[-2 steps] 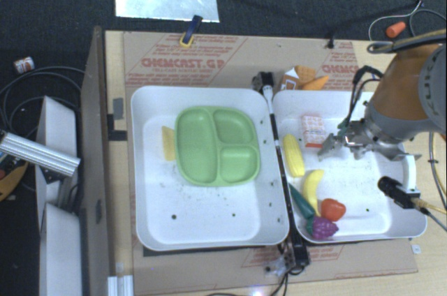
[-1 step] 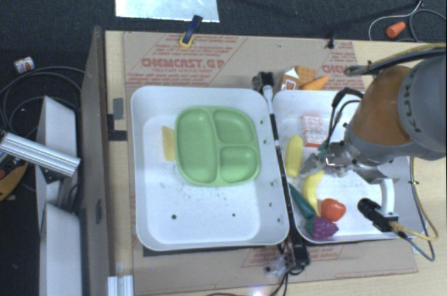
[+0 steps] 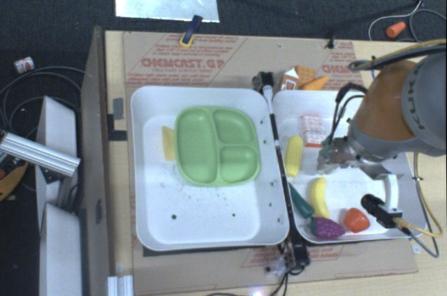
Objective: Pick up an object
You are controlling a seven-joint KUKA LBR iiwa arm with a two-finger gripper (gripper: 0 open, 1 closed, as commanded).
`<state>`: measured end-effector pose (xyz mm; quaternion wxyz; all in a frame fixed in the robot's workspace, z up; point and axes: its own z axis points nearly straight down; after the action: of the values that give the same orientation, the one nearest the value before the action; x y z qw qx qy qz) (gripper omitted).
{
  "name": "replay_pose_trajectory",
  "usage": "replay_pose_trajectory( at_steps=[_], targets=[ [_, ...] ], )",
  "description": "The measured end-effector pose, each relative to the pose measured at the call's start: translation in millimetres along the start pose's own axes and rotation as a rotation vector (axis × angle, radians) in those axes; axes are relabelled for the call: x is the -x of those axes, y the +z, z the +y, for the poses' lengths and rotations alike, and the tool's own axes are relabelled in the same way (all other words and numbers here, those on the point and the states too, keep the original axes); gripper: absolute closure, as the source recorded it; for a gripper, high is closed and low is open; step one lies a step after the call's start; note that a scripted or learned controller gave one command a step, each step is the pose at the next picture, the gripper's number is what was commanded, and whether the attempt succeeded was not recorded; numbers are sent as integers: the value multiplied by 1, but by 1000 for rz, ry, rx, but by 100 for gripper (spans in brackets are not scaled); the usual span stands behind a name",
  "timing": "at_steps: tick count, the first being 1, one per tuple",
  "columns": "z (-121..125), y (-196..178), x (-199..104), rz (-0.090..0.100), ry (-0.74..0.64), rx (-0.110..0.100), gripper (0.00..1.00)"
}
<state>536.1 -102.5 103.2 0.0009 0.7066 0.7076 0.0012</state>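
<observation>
Dark carpet surrounds your tabletop [image 3: 209,64], a cardboard-covered board carrying two white bins side by side, with cables trailing on the floor. Far to the tool's left, the left bin [image 3: 154,218] holds a green divided plate [image 3: 215,146] lying flat, so nothing there offers an easy grip. Just left of the tool [image 3: 330,160] in the right bin [image 3: 328,237] lies a yellow corn cob [image 3: 294,154]; just below it a yellow banana [image 3: 319,195], with a purple grape bunch [image 3: 325,227] and an orange piece [image 3: 357,219] nearer the front rim. The tool hangs low over that bin, probably lining up on the loose food. You cannot tell whether it is open or closed; nothing is visibly gripped.
</observation>
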Motion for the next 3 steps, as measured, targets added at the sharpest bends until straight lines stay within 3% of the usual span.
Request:
replay_pose_trajectory(
  at_steps=[1,2,3],
  targets=[
    [1,-11,0,0,0,2,100],
    [1,-10,0,1,-1,2,0],
    [111,18,36,-4,-5,10,0]
  ],
)
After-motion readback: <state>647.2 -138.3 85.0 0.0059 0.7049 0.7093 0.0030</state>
